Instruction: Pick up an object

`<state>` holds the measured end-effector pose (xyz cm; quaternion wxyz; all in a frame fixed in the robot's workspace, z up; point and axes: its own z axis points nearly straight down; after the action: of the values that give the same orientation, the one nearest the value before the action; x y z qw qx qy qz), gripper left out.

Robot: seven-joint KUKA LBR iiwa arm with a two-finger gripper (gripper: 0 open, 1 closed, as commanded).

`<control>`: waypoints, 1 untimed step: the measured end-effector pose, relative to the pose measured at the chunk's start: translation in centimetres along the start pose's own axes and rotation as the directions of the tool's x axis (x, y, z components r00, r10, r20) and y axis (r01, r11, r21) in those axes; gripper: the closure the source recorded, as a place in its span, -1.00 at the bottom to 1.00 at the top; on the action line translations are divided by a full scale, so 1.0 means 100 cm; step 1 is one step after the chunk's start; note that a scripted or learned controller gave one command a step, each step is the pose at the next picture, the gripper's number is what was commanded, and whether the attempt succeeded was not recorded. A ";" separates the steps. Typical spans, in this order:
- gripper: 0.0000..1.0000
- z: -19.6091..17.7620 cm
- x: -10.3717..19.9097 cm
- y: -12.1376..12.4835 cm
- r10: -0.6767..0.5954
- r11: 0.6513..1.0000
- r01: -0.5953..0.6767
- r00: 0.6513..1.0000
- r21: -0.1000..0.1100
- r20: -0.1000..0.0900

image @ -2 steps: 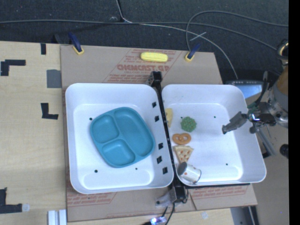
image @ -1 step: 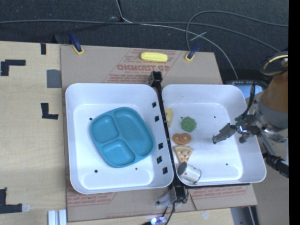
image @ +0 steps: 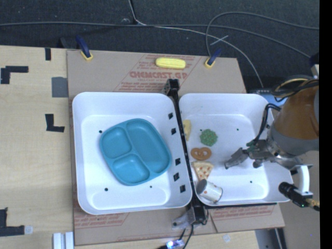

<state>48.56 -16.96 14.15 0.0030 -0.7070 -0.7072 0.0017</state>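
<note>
A robotics lab: cardboard-lined bench (image: 155, 77), clamps (image: 84, 49), loose cables (image: 171, 27), white bins (image: 83, 139).

My dark grey metal tool (image: 243, 158) hangs from my grey arm with its orange band (image: 302, 113). Both shallow bins (image: 88, 154) are white; one holds a blue sectioned plastic plate (image: 135, 150), the other a green bumpy piece (image: 208, 137), a brown pretzel (image: 201, 153) and an orange-speckled yellow wedge (image: 202, 169).
</note>
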 end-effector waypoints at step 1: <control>-1.00 0.053 0.001 0.000 -0.001 1.000 0.001 1.000 -0.003 0.001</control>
<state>48.49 -16.86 8.82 0.0016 -0.7068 -0.7075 0.0012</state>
